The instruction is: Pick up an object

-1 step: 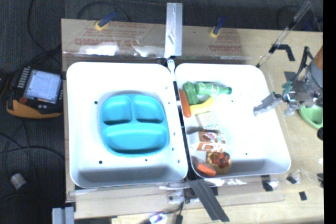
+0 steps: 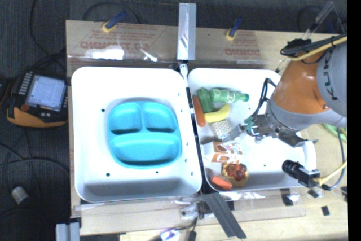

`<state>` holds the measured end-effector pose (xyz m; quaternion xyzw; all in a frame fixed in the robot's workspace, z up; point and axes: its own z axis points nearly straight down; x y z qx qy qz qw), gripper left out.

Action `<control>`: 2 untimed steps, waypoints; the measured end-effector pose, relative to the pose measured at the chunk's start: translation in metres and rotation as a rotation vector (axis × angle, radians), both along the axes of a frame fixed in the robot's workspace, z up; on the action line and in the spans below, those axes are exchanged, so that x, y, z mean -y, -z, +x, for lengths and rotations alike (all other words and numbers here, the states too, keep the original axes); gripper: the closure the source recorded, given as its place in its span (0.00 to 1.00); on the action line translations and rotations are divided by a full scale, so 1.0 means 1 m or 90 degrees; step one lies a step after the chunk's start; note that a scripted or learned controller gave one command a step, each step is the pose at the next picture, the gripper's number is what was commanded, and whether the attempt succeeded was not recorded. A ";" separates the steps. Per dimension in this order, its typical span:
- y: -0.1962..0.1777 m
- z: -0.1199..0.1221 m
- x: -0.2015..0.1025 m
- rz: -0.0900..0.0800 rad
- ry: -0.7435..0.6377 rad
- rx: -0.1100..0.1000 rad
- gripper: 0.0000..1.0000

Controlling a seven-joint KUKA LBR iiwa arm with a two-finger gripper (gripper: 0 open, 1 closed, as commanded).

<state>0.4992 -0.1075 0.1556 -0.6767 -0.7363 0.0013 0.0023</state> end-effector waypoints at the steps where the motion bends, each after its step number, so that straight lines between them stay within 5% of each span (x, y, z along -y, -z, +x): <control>1: 0.042 -0.002 -0.010 0.001 -0.114 0.023 0.00; 2: 0.065 0.051 0.000 -0.003 -0.181 0.013 0.00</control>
